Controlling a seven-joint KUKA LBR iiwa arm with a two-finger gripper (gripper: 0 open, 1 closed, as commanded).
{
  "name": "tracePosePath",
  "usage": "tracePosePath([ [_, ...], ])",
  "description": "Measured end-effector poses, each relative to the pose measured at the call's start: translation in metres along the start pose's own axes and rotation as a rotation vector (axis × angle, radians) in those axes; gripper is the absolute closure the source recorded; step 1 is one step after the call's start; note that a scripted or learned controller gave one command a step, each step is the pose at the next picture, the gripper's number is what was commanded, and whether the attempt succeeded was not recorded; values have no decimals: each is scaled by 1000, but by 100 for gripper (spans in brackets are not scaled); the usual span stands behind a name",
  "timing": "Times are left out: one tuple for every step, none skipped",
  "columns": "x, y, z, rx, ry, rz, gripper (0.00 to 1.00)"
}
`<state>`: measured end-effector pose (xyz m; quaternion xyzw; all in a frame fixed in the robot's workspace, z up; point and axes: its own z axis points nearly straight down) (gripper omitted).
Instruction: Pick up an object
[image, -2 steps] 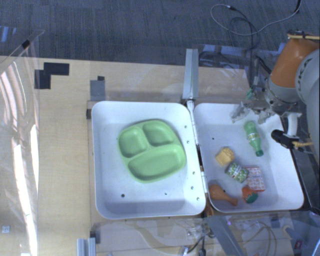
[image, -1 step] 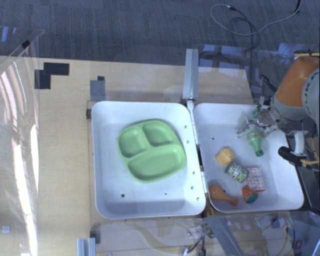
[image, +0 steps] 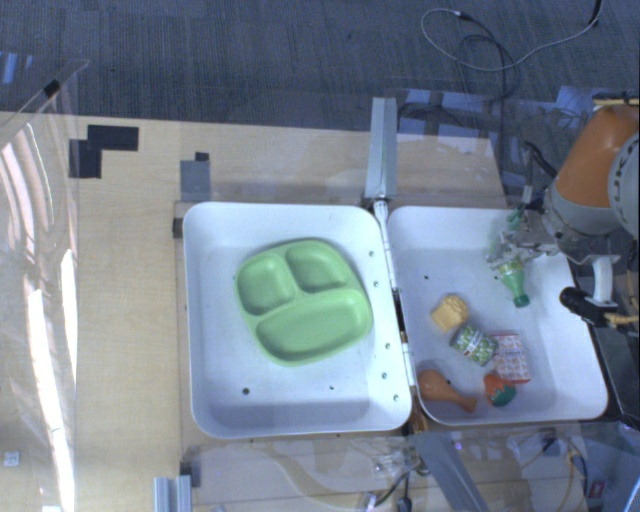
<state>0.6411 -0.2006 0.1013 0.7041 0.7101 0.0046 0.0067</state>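
Camera view, from above the bench: the arm (image: 600, 170) reached in from the right, its gripper (image: 517, 245) low over the upper part of the right bin (image: 440, 225), just above a small green bottle (image: 517, 284) lying near the bin's right wall. Whether the gripper was spread or closed could not be told at this slant, and nothing could be seen held in it; it looked close to the bottle's upper end, though contact was unclear.

The other candidates lay lower in the same bin: a yellow block (image: 449, 312), a green can (image: 473, 345), a red-and-white packet (image: 509, 356), a toy drumstick (image: 444, 389) and a small red-and-green piece (image: 500, 391). The left bin (image: 210, 400) held a green divided plate (image: 304, 300).

A clean pick here would probably call for centring over the bottle's body (not its narrow neck), closing across its short axis, and lifting straight up, clear of the wall.
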Motion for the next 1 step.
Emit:
tracePosePath([
  [32,25,-97,7,1,13,100],
])
